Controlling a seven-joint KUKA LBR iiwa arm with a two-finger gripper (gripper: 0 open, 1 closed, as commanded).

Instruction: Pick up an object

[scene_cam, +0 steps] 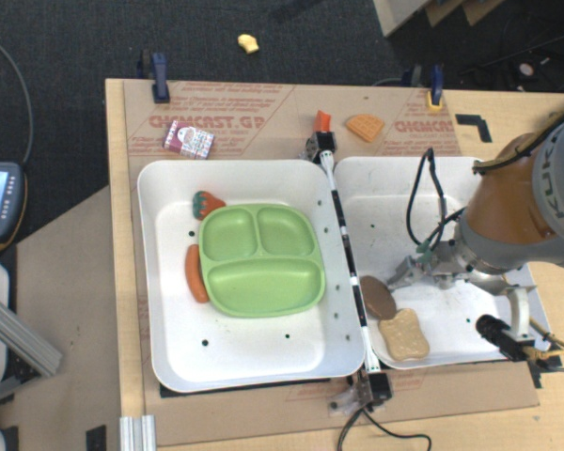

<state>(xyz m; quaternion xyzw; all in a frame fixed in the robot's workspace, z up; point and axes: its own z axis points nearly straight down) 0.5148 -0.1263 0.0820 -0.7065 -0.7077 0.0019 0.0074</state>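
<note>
A: Cardboard bench holds two bins; is something picked already?

B: Not yet. Gripper (415,269) hangs low in right bin (385,188); its grip I cannot tell. Brown disc (378,301) and toast (403,334) lie just beside it.

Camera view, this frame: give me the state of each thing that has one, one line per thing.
Green plate: upright, in the left bin, its compartments bare.
Orange sausage: lying beside the plate's left edge.
Brown patty: flat in the right bin, against the divider.
Bread slice: flat, just below the patty.
Cracker: on the bench, outside both bins.
Arm: low over the right bin.
</note>
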